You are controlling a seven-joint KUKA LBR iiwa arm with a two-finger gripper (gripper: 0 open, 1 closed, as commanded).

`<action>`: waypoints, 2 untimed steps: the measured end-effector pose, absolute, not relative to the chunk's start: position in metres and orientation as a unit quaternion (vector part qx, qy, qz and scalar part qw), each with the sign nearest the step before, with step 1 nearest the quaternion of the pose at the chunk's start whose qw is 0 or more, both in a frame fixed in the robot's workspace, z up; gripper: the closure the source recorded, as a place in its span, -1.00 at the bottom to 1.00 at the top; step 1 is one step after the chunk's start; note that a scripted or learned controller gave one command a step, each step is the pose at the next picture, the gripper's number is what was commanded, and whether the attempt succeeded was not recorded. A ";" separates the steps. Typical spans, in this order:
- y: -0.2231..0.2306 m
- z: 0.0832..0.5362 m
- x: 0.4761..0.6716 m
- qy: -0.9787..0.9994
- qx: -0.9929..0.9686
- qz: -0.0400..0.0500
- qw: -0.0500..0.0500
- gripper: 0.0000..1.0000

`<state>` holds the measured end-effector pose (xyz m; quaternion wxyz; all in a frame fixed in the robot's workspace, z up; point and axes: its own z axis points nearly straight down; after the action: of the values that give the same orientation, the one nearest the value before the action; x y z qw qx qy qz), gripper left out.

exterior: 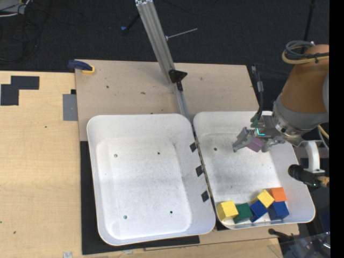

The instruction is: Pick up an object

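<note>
Two white bins (141,123) side by side; arm (303,93) over the right one. Gripper (251,140) pinching a purple block (258,143), seemingly lifted above the floor near the far right side. Probably light, rigid, smooth; best squeezed on opposite flat faces. More blocks (257,204) clustered at the near corner.

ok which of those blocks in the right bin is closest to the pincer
The orange block, at the top right of the cluster in the right bin. It lies nearest the pincer; the yellow, green and blue ones sit lower.
</note>
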<state>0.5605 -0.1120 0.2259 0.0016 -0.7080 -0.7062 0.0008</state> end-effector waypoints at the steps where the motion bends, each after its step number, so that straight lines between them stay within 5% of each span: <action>1: -0.109 0.182 0.559 -0.707 -0.708 0.002 0.004 -1.00; 2: -0.106 0.128 0.547 -0.707 -0.707 0.003 0.004 -1.00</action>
<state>0.5470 -0.1060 0.1278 0.0044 -0.7075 -0.7067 0.0029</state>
